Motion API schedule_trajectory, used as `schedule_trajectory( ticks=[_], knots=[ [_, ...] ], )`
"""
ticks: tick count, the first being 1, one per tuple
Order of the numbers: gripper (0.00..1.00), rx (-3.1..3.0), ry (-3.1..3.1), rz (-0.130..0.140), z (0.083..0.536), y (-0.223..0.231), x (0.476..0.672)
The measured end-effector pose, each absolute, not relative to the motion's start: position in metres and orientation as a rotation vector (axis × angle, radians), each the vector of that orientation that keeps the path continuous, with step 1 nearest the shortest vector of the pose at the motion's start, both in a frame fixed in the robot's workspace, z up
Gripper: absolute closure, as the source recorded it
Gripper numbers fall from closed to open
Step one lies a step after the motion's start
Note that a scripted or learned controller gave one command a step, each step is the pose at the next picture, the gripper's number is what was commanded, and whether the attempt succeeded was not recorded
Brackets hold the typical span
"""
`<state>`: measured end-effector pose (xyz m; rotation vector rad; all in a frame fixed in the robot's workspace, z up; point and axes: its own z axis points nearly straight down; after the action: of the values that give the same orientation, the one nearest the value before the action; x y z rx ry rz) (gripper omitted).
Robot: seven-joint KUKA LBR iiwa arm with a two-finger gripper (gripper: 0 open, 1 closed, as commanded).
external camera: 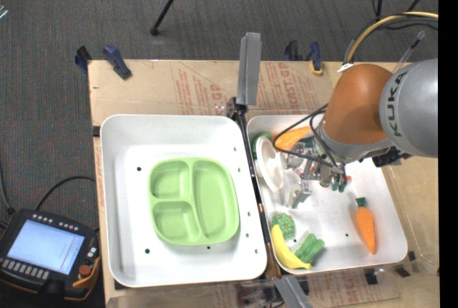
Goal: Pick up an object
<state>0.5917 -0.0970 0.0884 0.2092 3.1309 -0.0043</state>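
My gripper (313,185) hangs low over the upper middle of the right bin (390,188), under the orange wrist band. Just to its left lies a white bowl-like piece (268,160), and an orange curved piece (293,137) sits by the bin's back wall. A toy carrot (366,226) lies to the gripper's lower right, apart from it. Along the front left of the bin are a yellow banana (285,248), a green leafy toy (285,224) and a green pod-like toy (310,247). I see nothing held in the gripper.
The left bin (122,156) holds a light green divided plate (193,200). A grey upright post (249,77) stands behind the seam between the bins. A teach pendant (46,249) lies on the floor at lower left. Blue clamps (114,59) grip the bench's back edge.
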Motion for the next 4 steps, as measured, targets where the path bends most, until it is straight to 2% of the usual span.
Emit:
schedule_trajectory(
  ticks=[1,2,3,4],
  knots=[
    [0.0,0.376,3.116,0.0,0.089,-0.092,0.511],
    [0.0,0.299,3.125,0.0,0.088,-0.134,0.608],
    [0.0,0.223,3.137,0.001,0.087,-0.156,0.517],
    [0.0,0.061,3.137,0.003,0.089,-0.137,0.618]
  ],
)
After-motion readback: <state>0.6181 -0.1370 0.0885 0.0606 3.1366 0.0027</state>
